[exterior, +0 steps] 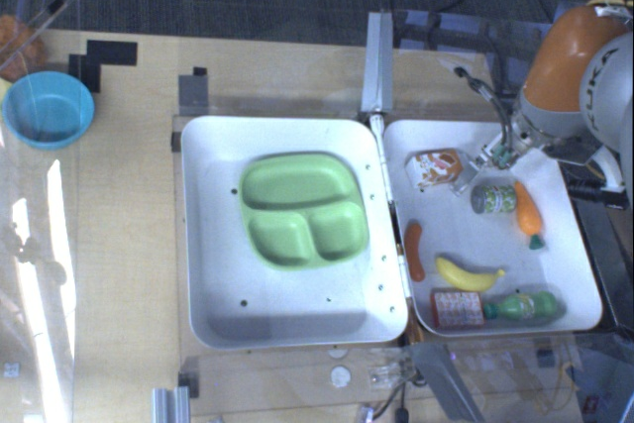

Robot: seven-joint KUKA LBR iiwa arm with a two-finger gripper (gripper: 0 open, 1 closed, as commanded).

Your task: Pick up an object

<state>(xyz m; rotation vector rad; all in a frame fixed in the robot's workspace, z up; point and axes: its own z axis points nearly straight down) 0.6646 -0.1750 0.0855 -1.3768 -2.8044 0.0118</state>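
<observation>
Arm (580,64): grey w/ orange band, enters from right, reaches over upper part of right bin.
Claw (498,157): low over right bin, just above the can; open/closed state – cannot tell, tips too small and blurred.
Right bin (584,263): white, shallow; holds all loose items.
Can (492,199): grey-green, lying on side, directly below claw; contact w/ claw unclear.
Snack pack (435,168): white/red, left of claw, near can.
Carrot (530,213): orange, just right of can.
Sausage (414,249): red-brown, at bin's left wall.
Banana (468,275): yellow, centre-low.
Red box (458,309): front edge, touching green bottle (520,306) to its right.
Left bin (208,312): white; holds green divided tray (302,209), 3 compartments.
Surface (119,213): light wood; blue bowl (49,108) at far left, well apart from bins.
</observation>
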